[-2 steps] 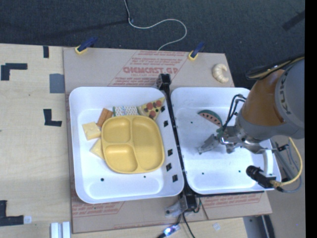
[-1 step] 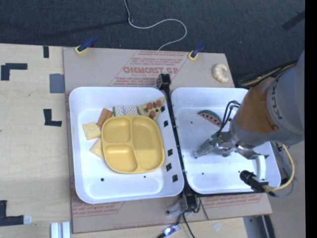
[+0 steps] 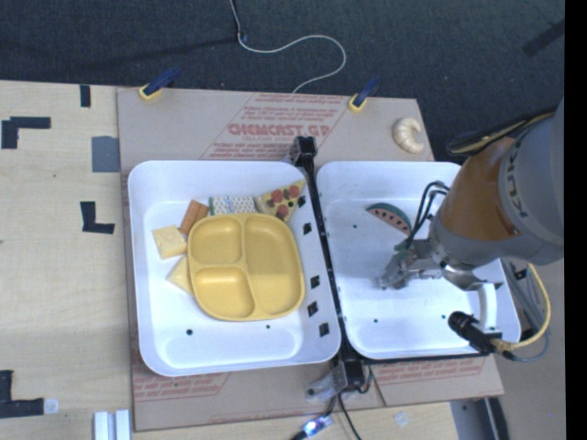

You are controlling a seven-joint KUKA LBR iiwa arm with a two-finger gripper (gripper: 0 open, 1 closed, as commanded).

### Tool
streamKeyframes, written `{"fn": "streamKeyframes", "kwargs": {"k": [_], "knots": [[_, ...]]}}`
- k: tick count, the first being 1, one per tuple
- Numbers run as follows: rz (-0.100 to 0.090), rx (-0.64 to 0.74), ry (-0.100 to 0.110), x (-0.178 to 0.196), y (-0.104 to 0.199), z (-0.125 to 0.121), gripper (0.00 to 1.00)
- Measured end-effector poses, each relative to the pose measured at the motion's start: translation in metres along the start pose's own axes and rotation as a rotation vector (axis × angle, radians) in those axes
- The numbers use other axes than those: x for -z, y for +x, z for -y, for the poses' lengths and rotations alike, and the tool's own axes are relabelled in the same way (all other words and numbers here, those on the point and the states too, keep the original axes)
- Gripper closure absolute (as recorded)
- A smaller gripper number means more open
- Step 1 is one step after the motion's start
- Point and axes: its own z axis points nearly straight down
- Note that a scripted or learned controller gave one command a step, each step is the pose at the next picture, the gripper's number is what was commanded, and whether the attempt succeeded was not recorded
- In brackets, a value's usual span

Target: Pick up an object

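— While the bench is viewed from above, what is seen, taken from the largest thing down and placed against the yellow plate point(image 3: 246, 266)?

— A cardboard sheet point(image 3: 266, 126) with red print is spread under everything. Two white bins are set on it: the left bin point(image 3: 147, 246) holds the yellow plate, a divided one with three compartments; the right bin point(image 3: 404, 337) is found just right of it, past the black divider. The grey arm point(image 3: 500, 195) with its orange band is reached in over the right bin, well right of the plate.

— And the pincer?

— The gripper point(image 3: 396, 278) is seen low over the floor of the right bin, to the right of the plate. Whether its fingers are spread or pressed together cannot be told; nothing is seen between them.

— Where are the things that could be picked?

— A watermelon slice point(image 3: 389, 216) is laid in the right bin, up and right of the plate, near the gripper but apart from it. Small toy food pieces point(image 3: 240, 203) are tucked along the plate's upper edge, and pale crackers point(image 3: 171, 242) are touched by its left edge. A pale croissant-like piece point(image 3: 410, 135) is left on the cardboard, outside the bins, far up and right of the plate.
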Motion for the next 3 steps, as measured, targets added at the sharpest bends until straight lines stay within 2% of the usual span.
{"fn": "streamKeyframes", "kwargs": {"k": [1,2,3], "knots": [[-0.001,0.001,-0.003,0.048,0.000,-0.010,1.00],[-0.001,0.000,-0.004,0.108,-0.001,-0.004,1.00],[-0.002,0.000,-0.001,0.130,-0.001,-0.004,1.00]]}}
